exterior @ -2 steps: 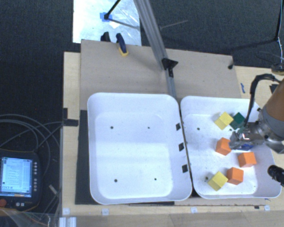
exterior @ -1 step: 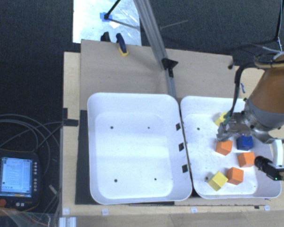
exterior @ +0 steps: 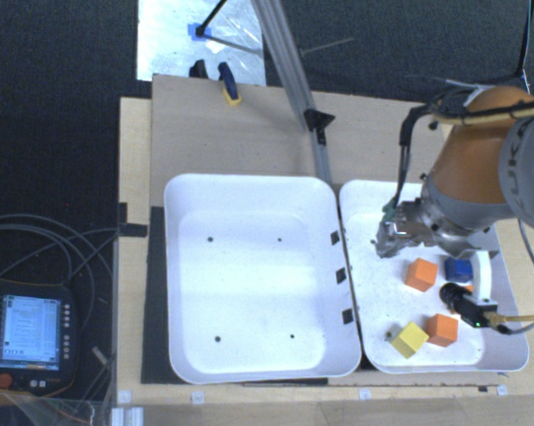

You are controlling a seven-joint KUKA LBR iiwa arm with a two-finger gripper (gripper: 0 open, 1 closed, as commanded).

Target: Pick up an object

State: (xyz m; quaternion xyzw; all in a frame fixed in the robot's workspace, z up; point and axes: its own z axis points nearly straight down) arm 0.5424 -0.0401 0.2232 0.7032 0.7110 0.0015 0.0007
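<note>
Yellow block (exterior: pixel 410 339) lies nearest in the right bin (exterior: pixel 362 256), beside two orange blocks (exterior: pixel 421 274); whether the gripper (exterior: pixel 388 242) is clenched cannot be told. No legible writing.

The arm (exterior: pixel 516 166) is grey and rounded, with a broad orange band (exterior: pixel 471 155) bulging above the wrist. A thin black cable (exterior: pixel 402 165) loops down beside the band. Below the band sits a grey metal gripper (exterior: pixel 391 240), small and blocky, with shiny parts.
</note>
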